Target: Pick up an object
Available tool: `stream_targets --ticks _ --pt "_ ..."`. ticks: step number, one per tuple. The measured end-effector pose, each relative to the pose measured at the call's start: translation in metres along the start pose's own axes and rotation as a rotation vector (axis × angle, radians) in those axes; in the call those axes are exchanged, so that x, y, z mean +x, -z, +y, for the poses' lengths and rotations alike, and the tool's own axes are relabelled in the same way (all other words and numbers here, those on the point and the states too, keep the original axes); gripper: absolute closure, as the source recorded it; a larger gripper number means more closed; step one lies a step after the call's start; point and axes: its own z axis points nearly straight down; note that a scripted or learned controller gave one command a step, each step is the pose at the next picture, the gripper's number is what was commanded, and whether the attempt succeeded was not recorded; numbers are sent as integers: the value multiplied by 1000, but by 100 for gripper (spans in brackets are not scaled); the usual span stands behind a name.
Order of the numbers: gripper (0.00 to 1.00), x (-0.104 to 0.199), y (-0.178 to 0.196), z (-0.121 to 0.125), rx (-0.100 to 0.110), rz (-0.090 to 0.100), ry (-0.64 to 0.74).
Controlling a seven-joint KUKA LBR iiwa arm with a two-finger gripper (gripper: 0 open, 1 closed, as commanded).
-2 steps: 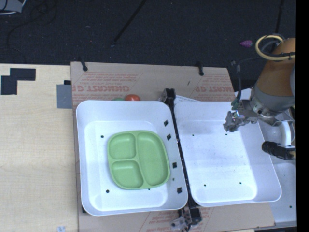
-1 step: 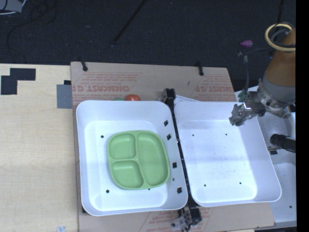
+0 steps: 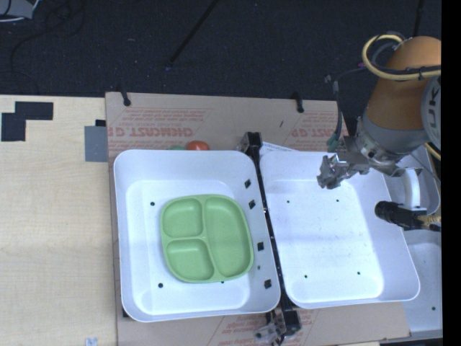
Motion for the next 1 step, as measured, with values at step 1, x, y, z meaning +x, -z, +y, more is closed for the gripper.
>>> stream_targets --ticks 1 --pt "100 52 1 -3 1 0 -1"
